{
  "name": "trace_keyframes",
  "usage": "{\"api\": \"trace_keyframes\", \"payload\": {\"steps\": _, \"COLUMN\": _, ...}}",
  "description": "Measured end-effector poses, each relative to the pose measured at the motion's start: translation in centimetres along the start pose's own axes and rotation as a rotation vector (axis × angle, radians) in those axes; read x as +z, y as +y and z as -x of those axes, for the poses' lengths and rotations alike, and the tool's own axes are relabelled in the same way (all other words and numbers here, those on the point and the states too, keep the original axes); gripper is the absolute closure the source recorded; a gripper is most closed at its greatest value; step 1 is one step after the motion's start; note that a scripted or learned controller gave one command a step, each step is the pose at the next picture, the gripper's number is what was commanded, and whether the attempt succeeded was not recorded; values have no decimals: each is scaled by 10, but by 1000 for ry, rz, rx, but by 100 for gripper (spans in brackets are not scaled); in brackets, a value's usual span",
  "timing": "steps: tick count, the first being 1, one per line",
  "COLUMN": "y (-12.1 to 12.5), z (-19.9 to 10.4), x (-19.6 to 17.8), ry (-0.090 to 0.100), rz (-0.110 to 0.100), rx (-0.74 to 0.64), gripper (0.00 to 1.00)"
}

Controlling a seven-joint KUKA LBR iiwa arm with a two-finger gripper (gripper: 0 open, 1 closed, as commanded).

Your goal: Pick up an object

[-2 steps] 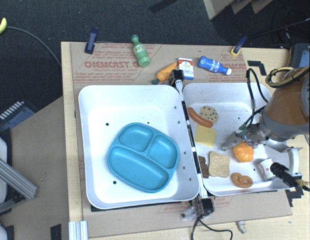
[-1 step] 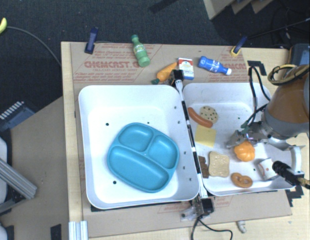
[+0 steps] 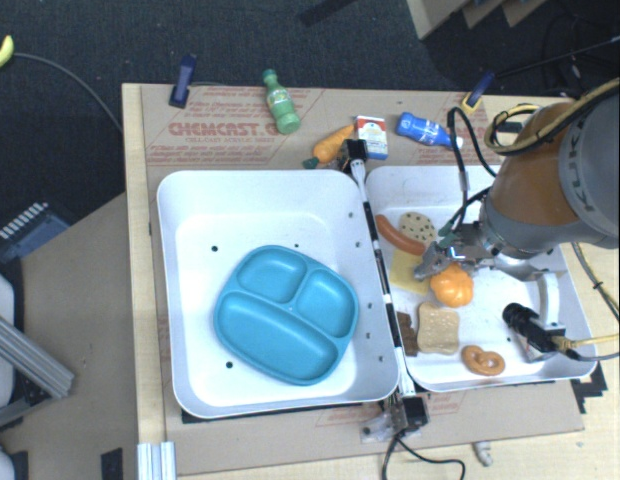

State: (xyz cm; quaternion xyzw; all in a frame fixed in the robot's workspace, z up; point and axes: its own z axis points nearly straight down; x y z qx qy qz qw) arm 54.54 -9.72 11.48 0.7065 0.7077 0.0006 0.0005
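Note:
The right bin [image 3: 570, 298] holds several toy foods: an orange [image 3: 452, 288], a red sausage [image 3: 398, 235], a speckled cookie [image 3: 418, 225], a slice of bread [image 3: 439, 329], a pretzel [image 3: 484, 361] and a dark brown bar [image 3: 406, 334]. My gripper [image 3: 443, 258] reaches in from the right and sits low in this bin, right over the top edge of the orange and just below the sausage. The arm's grey body and orange band hide the bin's upper right part.
The left bin [image 3: 190, 218] holds a blue divided plate [image 3: 285, 313]. Behind the bins on the cardboard lie a green bottle [image 3: 282, 103], a carrot [image 3: 333, 144], a small carton [image 3: 371, 136], a blue bottle [image 3: 424, 129] and a blue clip [image 3: 182, 80]. Cables run along the right side.

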Motion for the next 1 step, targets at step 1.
{"api": "trace_keyframes", "payload": {"steps": 1, "y": 11, "z": -64, "x": -70, "ry": 1, "rz": 0, "rx": 0, "gripper": 100}}
